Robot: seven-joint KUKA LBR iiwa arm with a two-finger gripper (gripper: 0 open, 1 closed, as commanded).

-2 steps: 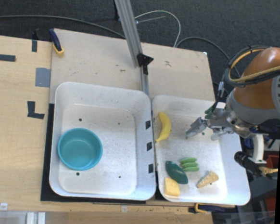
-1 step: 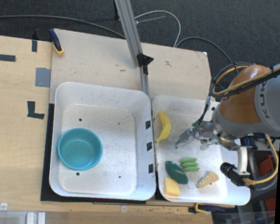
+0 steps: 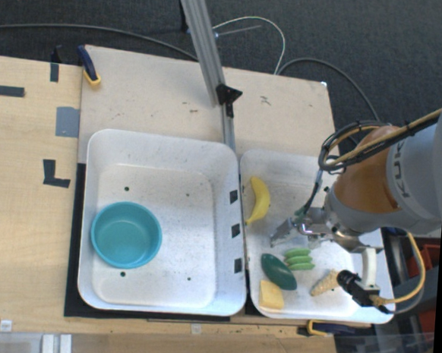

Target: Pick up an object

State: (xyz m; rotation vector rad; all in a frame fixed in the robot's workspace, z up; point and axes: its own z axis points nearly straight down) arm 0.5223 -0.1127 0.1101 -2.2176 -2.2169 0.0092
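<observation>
Fingers (image 3: 291, 229) of the arm hang over the right bin (image 3: 282, 169), and they look a little spread with nothing between them, though the metal tips are small and hard to read. They are just above the light green piece (image 3: 299, 258), which seems to be the nearest thing to take.

To do this step well, I think the fingers should come straight down with one tip on each long side of that piece, because the dark green piece (image 3: 278, 271) touches it almost on the left and may be pushed away. A yellow block (image 3: 271, 295) and a cone (image 3: 321, 283) lie near the front wall, and the banana (image 3: 259, 199) lies further back, near the divider.

In the left bin (image 3: 117, 145) there is a blue bowl (image 3: 126, 234). Both bins sit on the table (image 3: 27, 119), which has dark tape marks. Behind them cables (image 3: 248, 25) cross a dark floor, and a grey pole (image 3: 205, 37) leans in.
</observation>
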